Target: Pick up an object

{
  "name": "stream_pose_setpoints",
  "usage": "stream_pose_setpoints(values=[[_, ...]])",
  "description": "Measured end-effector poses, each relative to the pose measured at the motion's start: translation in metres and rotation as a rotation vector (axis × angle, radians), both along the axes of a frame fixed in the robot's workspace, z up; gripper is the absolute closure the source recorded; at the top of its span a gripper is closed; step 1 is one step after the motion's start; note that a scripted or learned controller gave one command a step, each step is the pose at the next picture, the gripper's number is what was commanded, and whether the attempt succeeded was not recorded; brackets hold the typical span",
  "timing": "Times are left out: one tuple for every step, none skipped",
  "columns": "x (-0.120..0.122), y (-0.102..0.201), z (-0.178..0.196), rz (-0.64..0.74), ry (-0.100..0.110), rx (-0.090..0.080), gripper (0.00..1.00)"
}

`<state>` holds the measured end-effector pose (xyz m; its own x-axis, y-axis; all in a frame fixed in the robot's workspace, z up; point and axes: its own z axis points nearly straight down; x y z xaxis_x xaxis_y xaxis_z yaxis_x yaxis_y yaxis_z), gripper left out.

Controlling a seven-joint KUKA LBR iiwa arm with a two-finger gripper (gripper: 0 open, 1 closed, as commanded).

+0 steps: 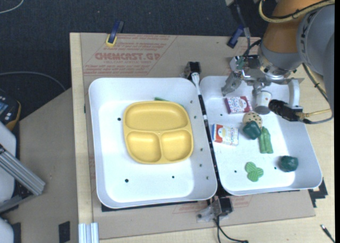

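The gripper (249,80) hangs at the upper right of the frame, above the right bin (303,154); I cannot tell its state. Just below it lies a small red-and-white packet (236,104). It looks light, flat and probably slippery, so I would take it across its short sides.

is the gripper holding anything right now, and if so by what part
It cannot be told. The gripper hangs over the far end of the right bin, above the small red-and-white packet, with nothing visibly between its fingers.
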<state>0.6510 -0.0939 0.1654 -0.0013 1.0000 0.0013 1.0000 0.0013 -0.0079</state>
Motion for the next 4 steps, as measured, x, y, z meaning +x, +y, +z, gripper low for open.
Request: stream_pose_setpoints(values=[[-0.003,-0.005,-0.045,-0.002,-0.001,0.000,0.00],[-0.001,-0.005,-0.079,-0.001,-0.009,-0.004,0.00],[0.002,-0.006,-0.062,-0.002,-0.022,-0.006,1.00],[0.010,0.001,-0.013,0.000,-0.015,-0.002,1.00]])
